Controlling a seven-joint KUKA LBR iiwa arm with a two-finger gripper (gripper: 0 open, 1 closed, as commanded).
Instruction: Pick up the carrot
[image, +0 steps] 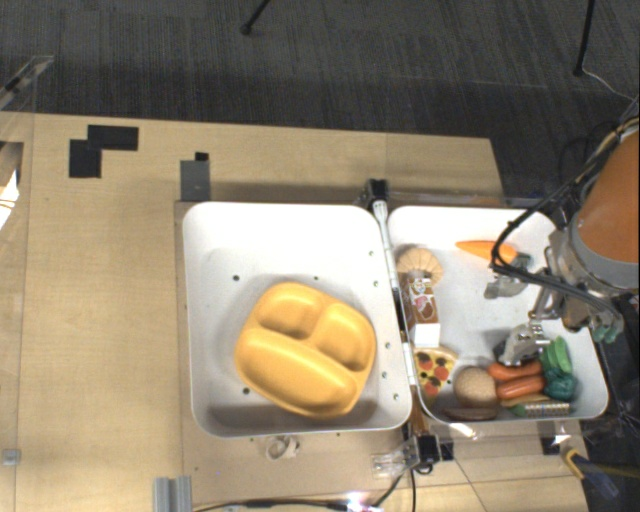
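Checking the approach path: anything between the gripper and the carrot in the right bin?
In the camera view, the gripper sits above the hot dog; the carrot lies toward the bin's far wall. Between them: bare white bin floor.

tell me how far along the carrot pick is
Done: nothing yet. The carrot lies on the floor of the right bin, near its far wall, with nothing gripping it. In hand: the gripper hangs low over the toy food at the bin's near right corner, by a hot dog, apart from the carrot. Left: move to the carrot, close on it and lift.
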